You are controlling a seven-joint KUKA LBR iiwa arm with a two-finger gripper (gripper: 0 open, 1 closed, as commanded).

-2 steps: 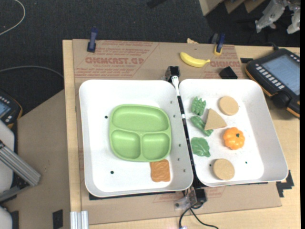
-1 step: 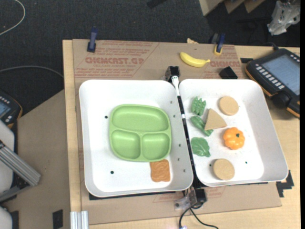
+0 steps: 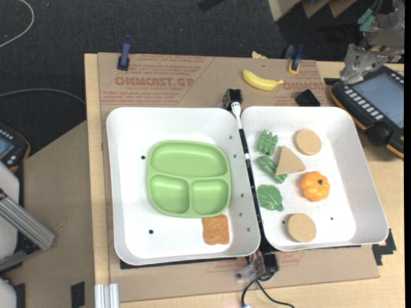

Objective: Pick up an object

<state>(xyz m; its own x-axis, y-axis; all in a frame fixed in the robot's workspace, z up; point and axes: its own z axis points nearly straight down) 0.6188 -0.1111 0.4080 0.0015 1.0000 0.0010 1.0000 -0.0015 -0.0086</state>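
Observation:
The left bin [image 3: 125, 172] holds a light green divided plate [image 3: 189, 177] and an orange waffle-like piece [image 3: 216, 230] by its front wall. The right bin [image 3: 359, 172] holds three green leafy pieces [image 3: 270, 197], a tan wedge [image 3: 289, 162], a round tan biscuit [image 3: 307, 142], a small orange pumpkin [image 3: 314, 186] and a second tan disc [image 3: 300, 227]. Grey metal that looks like my gripper [image 3: 361, 59] hangs at the top right, beyond the right bin's far corner and well away from every object.
A yellow banana [image 3: 261, 80] lies on the cardboard behind the bins, next to a small black block [image 3: 307, 97]. A tablet-like pendant [image 3: 376, 101] sits at the right. Blue clamps [image 3: 124, 53] hold the board's far edge.

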